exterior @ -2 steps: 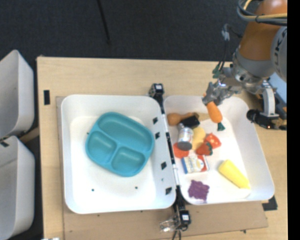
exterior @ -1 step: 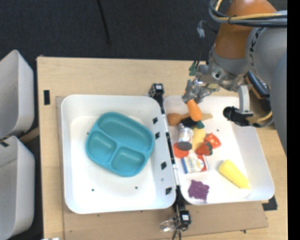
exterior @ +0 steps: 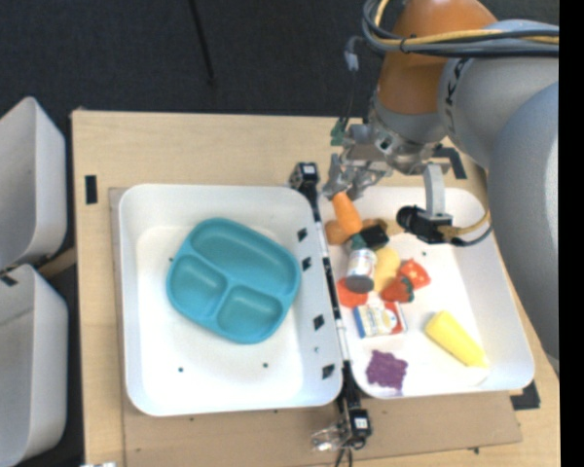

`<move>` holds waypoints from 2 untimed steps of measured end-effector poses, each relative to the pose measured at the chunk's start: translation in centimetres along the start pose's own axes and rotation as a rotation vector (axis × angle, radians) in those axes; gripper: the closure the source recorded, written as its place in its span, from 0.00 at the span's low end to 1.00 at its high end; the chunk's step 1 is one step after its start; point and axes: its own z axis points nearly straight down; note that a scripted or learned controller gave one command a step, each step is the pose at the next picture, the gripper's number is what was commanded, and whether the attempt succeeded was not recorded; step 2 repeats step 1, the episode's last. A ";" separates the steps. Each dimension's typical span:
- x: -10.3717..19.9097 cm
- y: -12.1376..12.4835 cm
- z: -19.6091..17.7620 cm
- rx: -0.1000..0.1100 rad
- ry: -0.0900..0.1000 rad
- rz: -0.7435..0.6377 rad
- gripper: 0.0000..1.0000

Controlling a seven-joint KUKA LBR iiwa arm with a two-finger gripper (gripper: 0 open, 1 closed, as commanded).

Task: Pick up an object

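My gripper (exterior: pixel 353 176) hangs over the far left corner of the right bin (exterior: pixel 501 305), just above and behind an orange carrot-shaped toy (exterior: pixel 345 218). The view does not show anything held in it. Below the carrot lies a cluster of small toys: a black piece (exterior: pixel 375 233), a silver can (exterior: pixel 360 261), a pale yellow piece (exterior: pixel 386 265), a red pepper-like toy (exterior: pixel 409 278) and an orange-red round one (exterior: pixel 353 290). Nearer the front are a white packet (exterior: pixel 380 319), a yellow corn-like toy (exterior: pixel 456 339) and purple grapes (exterior: pixel 387 370).
The left bin (exterior: pixel 141 358) holds a blue divided plate (exterior: pixel 236 278). A raised divider (exterior: pixel 321 280) separates the two bins. The grey arm with its orange band (exterior: pixel 430 42) covers the far right, and a black cabled part (exterior: pixel 423 224) hangs over the right bin's back.
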 end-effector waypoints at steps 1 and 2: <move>5.3 1.1 0.6 -0.004 0.000 -0.002 1.00; 5.3 1.1 0.6 -0.004 0.000 -0.002 1.00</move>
